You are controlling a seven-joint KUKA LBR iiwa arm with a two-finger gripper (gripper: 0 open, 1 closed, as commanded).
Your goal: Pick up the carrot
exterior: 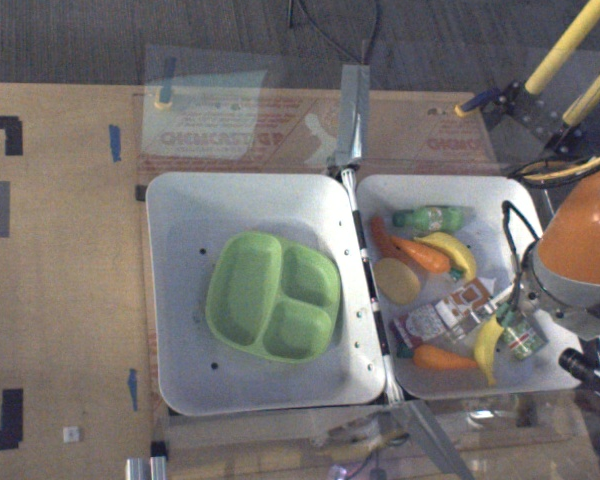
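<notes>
Two carrots lie in the right bin (480, 190). One orange carrot (421, 254) lies slanted in the upper middle, beside a yellow banana (454, 251). The other carrot (443, 359) lies flat near the front wall, left of a second banana (487, 344). My gripper (517, 320) hangs over the bin's right side, under the orange-banded wrist (580, 240). It is right of the front carrot, close to a small green-labelled can (523, 341). Nothing shows held in it.
The right bin also holds a green bottle (428, 217), a reddish stick (380, 234), a tan round piece (397, 280) and a snack packet (446, 314). In the left bin (180, 208) sits a green divided plate (274, 295). Yellow poles (570, 38) stand at the back right.
</notes>
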